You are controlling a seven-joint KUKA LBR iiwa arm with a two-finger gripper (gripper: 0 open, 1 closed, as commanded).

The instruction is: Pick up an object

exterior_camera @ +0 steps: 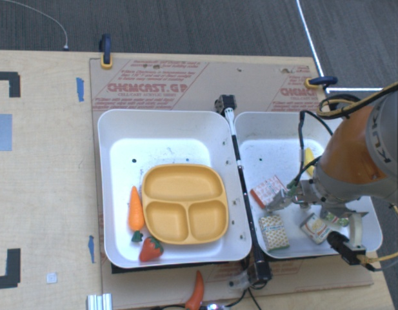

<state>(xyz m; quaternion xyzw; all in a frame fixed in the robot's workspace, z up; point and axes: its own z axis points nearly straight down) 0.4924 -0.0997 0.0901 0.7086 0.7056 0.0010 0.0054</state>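
The right bin (276,148) holds a red-and-white packet (266,188), a beige speckled packet (274,232), a pale wrapped packet (317,228) and a yellow item (308,155) partly hidden by the arm. My gripper (290,197) hangs low over this bin, just right of the red-and-white packet and close to its edge. I cannot tell whether it touches the packet. The grey and orange arm (357,157) covers the bin's right side.
The left bin (115,173) holds a yellow three-part plate (184,203), a carrot (135,210) and a strawberry (150,249) along its left and front. A red pepper-like item (196,290) lies outside the bins at the front. A black clamp (226,103) sits between the bins.
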